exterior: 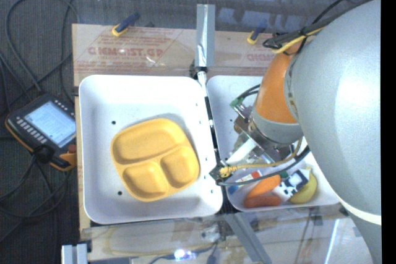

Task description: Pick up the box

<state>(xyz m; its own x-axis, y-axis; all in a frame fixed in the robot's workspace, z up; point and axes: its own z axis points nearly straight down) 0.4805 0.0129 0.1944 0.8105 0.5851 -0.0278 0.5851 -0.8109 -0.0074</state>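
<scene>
My gripper (258, 157) is down in the right bin (221, 99), close to its front edge, and the grey arm with its orange band covers most of that bin. What looks like the box (292, 183) is a small item with black-and-white print and a red edge. It lies just right of and in front of the gripper, partly hidden under it. I cannot see anything between the fingers.
An orange carrot-like piece (263, 191) and a yellow fruit (306, 190) lie by the box at the right bin's front. A yellow divided plate (155, 159) sits in the left bin (99, 102). A teach pendant (42, 127) lies left of the bench.
</scene>
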